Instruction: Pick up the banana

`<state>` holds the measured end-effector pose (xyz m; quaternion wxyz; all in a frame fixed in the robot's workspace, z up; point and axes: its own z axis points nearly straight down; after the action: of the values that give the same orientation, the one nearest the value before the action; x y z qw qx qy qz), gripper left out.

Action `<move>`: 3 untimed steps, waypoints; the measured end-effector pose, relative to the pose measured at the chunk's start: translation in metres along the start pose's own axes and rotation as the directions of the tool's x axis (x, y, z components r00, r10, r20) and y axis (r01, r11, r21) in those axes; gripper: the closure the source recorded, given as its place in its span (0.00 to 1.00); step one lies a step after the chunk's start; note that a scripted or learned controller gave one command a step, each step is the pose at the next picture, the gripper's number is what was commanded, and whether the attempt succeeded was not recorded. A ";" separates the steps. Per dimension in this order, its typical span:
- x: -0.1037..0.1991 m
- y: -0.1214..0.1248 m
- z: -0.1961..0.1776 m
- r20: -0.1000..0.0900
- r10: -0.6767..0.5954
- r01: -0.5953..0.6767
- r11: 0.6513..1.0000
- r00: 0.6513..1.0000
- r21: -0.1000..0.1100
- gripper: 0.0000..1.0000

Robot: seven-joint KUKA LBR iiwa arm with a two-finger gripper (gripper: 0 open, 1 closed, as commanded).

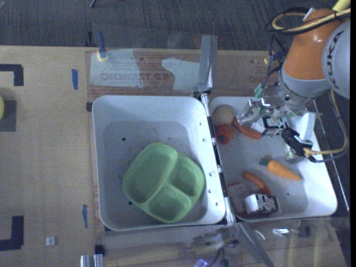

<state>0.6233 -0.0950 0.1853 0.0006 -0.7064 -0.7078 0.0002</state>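
Observation:
My gripper [260, 114] hangs over the back of the right bin [320, 196], below the grey wrist and its orange band. Just under and to the left of it lies a long orange-red piece [248, 130], next to a small red fruit [224, 134] and a round tan one [223, 114]. An orange carrot [283, 171] lies to the front right of the gripper. Nothing can be made out in the gripper. At the far left edge of the bench shows a sliver of something yellow [1, 108]; I cannot tell what it is.
The left bin [111, 121] holds a green divided plate [164, 181]. At the front of the right bin lie a short red piece [256, 181], a brown block [238, 194] and a white and black item [260, 203]. Cables [303, 146] trail from the wrist.

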 end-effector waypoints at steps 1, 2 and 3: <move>-0.037 -0.057 0.099 -0.001 0.343 -0.343 0.939 0.939 -0.004 0.00; 0.029 -0.105 0.002 0.001 0.608 -0.608 0.794 0.794 0.000 0.00; 0.073 -0.145 0.002 0.003 0.788 -0.788 0.615 0.615 0.005 0.00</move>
<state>0.4782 -0.0218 0.1834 0.0025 -0.9453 -0.3262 0.0029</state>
